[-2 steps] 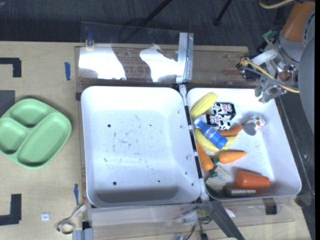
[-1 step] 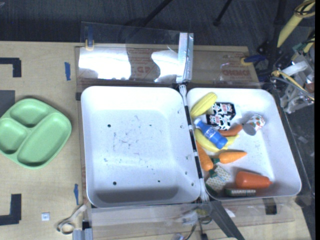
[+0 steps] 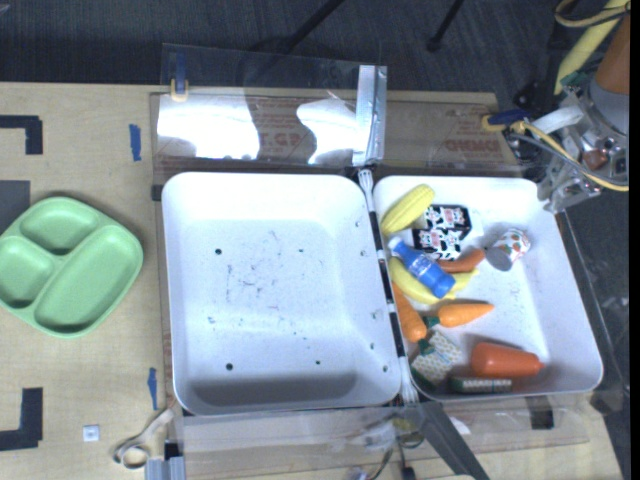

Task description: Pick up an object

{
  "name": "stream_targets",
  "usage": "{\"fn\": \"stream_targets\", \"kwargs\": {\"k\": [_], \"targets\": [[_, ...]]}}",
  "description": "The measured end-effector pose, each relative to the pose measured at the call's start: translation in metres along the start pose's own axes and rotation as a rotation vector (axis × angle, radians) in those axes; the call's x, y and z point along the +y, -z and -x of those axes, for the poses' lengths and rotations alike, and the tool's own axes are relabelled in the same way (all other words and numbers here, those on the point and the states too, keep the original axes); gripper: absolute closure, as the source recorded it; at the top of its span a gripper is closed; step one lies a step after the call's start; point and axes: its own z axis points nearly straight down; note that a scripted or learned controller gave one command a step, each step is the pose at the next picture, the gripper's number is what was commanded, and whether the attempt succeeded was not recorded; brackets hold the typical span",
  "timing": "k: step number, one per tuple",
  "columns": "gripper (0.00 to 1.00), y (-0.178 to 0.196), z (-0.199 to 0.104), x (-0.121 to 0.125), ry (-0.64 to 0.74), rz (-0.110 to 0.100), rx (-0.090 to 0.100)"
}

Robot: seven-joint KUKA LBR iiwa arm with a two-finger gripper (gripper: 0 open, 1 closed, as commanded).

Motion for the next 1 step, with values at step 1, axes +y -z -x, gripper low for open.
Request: {"fn": "stream_targets", "kwargs": {"k": [1], "targets": [[1.00, 0.0341, 0.0005, 0.0306, -0.001, 0.000, 0.001]]}}
